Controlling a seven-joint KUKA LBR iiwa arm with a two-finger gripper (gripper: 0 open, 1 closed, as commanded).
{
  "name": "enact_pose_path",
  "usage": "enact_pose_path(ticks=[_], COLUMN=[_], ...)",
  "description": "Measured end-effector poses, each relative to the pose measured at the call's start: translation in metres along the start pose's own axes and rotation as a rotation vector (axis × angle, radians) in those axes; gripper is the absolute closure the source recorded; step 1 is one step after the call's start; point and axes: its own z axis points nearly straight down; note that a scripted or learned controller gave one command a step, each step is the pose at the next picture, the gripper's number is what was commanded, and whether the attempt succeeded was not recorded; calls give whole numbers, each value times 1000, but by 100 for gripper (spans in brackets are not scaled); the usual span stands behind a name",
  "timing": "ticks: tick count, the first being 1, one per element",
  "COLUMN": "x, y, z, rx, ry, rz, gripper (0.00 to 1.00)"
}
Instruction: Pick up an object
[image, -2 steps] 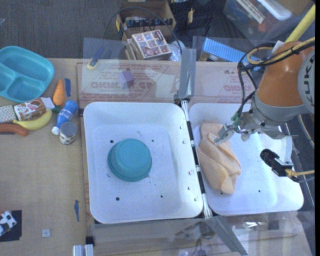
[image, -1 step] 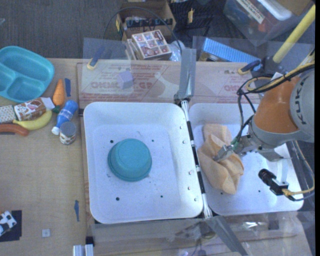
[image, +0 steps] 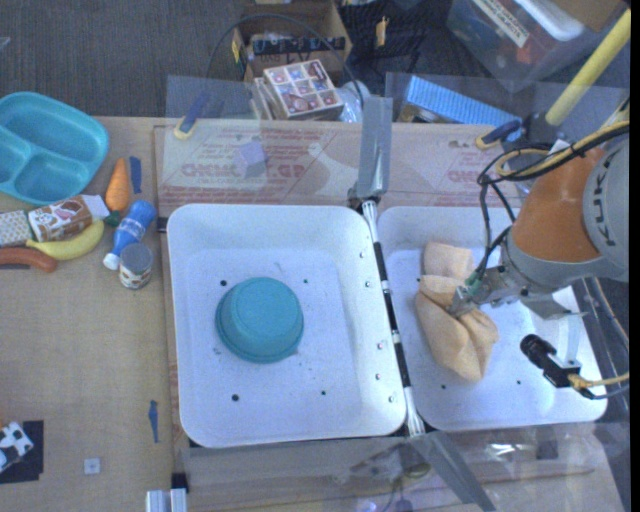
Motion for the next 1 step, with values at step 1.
enact_pose_path(ticks=[1], x=[72], y=[44], z=[-85], rx=[15], ry=[2], rz=[-80], gripper=[100])
